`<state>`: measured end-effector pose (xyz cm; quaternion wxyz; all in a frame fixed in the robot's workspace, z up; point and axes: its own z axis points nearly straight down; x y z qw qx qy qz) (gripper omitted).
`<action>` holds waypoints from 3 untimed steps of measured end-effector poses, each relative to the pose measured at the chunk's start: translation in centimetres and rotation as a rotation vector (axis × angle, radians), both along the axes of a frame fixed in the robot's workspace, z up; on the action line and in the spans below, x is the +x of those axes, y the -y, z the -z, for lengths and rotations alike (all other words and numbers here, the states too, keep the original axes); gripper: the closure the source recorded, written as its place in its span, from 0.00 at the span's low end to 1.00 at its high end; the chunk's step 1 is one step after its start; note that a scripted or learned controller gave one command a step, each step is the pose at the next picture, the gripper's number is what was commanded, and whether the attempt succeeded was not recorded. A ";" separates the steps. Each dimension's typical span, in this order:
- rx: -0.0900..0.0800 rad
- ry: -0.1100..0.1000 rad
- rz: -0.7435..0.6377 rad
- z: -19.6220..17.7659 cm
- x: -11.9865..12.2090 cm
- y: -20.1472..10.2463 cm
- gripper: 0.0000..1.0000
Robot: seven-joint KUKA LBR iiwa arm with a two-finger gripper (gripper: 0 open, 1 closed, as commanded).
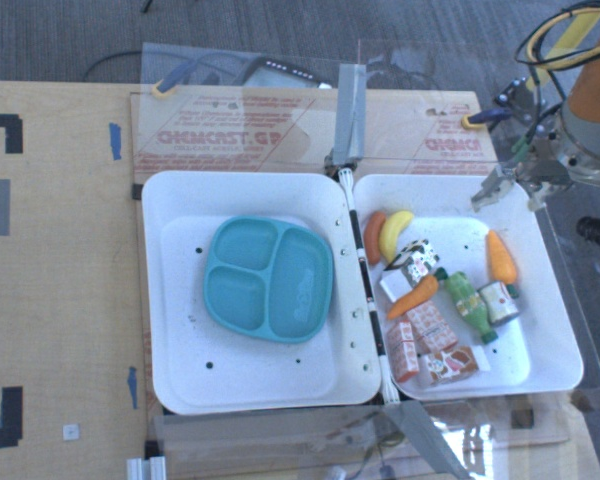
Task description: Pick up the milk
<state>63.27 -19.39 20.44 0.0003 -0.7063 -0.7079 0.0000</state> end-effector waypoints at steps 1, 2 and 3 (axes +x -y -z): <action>-0.001 0.004 -0.184 11.5 -2.2 -8.4 0.00; -0.004 0.006 -0.537 11.7 -6.9 -8.5 0.00; -0.005 0.012 -0.536 10.6 -6.7 -8.5 1.00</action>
